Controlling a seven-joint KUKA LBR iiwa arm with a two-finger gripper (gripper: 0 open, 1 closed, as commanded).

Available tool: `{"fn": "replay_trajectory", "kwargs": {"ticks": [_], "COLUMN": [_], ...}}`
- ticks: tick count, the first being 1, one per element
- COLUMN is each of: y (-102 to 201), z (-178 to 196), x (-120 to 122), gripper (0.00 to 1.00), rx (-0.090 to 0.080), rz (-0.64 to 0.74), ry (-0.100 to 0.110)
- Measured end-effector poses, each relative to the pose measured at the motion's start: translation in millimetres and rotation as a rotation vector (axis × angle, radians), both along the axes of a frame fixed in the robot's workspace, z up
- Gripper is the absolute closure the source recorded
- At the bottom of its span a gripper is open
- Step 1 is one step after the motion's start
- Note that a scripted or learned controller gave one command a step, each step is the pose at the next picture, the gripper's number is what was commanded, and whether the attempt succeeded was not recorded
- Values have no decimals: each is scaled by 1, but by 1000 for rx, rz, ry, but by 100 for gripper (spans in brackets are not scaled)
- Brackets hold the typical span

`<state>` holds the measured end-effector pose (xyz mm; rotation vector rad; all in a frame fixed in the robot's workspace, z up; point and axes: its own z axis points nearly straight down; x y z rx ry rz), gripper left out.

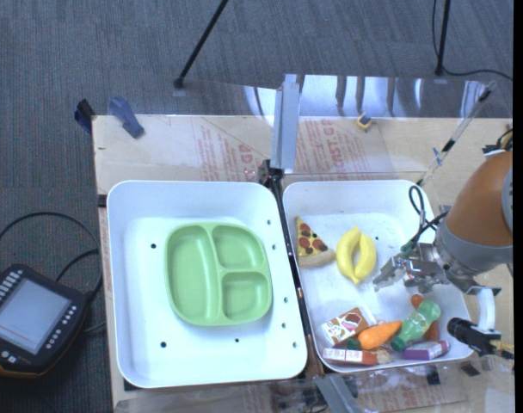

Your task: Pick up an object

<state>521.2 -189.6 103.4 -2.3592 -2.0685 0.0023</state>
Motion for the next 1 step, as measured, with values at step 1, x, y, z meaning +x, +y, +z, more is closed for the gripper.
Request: {"fn": "replay_trajectory", "kwargs": {"ticks": [1], "y": [46], "z": [59], "x": [32], "gripper": [0], "rx": [0], "rz": [116], "ry": [-1]}}
